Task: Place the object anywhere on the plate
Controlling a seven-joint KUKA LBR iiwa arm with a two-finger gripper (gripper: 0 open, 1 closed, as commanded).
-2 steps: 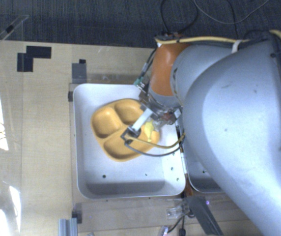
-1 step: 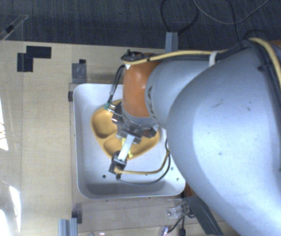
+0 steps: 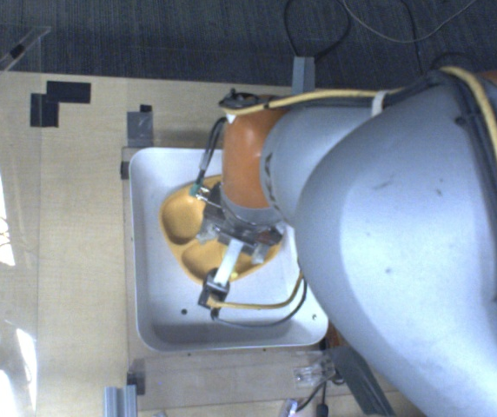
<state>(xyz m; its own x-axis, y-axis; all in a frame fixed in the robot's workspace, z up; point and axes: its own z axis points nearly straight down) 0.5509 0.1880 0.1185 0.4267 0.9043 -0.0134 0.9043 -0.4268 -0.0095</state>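
Arm [image 3: 405, 233] bulks nearest camera, covering right of scene. Gripper [image 3: 235, 233] hangs over yellow plate [image 3: 179, 215] in bin [image 3: 157, 307]; open or closed, cannot tell (arm hides it). Object's place likewise cannot be told, as plate's middle is covered. Risks: release near rim, so object rolls off into bin; empty grip, so nothing is delivered; descent too deep, so plate gets shoved.

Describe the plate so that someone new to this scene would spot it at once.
Start at the white bin in the middle of the view. The plate lies toward its far side, partly hidden under the grey arm. Its deep yellow, hollowed surface stands out from the white bin floor around it.
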